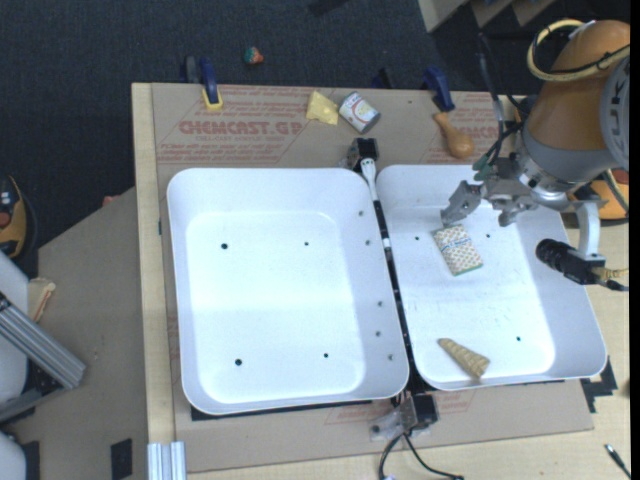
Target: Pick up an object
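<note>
Worktop point(260, 128) is a brown board printed in red; "CHEMCAST" reads along its far strip, the letters after it partly cut off. Two blue clamps at the far edge. Left bin point(200, 298) shows bare white floor with a few dark dots, wide open room inside. Right bin point(560, 338) holds a small patterned packet point(458, 249) near its middle-far part, print too fine to read, and a tan cone-shaped piece point(464, 357) close to the near rim. The two are well apart, with free floor between them. Tool point(489, 202) hangs over the far part of the right bin, just above and beside the packet; its grey fingers stand spread apart with nothing between them. Arm enters from the right, orange band above the wrist. On the board beyond the bins: a yellow scrap point(322, 109), a small white labelled box point(359, 112) with unreadable print, and a tan pear-like piece point(454, 135). Black cable clip sits where the bins' rims meet.
</note>
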You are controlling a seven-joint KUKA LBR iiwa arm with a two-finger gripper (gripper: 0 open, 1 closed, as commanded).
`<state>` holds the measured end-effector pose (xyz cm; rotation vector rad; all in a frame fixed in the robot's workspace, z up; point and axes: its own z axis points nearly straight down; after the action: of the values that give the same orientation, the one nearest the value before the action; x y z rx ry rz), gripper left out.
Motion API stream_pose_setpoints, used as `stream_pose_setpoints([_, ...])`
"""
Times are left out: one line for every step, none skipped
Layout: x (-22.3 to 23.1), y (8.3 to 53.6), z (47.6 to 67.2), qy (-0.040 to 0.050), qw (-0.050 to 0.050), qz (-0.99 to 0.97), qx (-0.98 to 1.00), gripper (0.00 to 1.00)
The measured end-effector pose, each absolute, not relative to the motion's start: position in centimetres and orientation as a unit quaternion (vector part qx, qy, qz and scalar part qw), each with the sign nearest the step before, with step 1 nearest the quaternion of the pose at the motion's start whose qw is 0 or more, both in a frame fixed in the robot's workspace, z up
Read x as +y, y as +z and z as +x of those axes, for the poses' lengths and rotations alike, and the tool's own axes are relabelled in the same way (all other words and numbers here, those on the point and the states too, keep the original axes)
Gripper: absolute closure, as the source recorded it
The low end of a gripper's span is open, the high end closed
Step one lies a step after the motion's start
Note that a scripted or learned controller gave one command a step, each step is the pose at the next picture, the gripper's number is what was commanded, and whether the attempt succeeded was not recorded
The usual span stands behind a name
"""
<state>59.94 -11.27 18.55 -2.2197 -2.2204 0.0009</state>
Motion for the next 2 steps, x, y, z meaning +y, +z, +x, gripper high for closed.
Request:
stream_pose_setpoints([-12.1, 8.3, 56.8, 0.0001, -0.003, -0.707, -0.707, 0.00])
stream_pose_setpoints([-10.7, 8.6, 63.5, -0.0020, -0.003, -0.706, -0.708, 0.00])
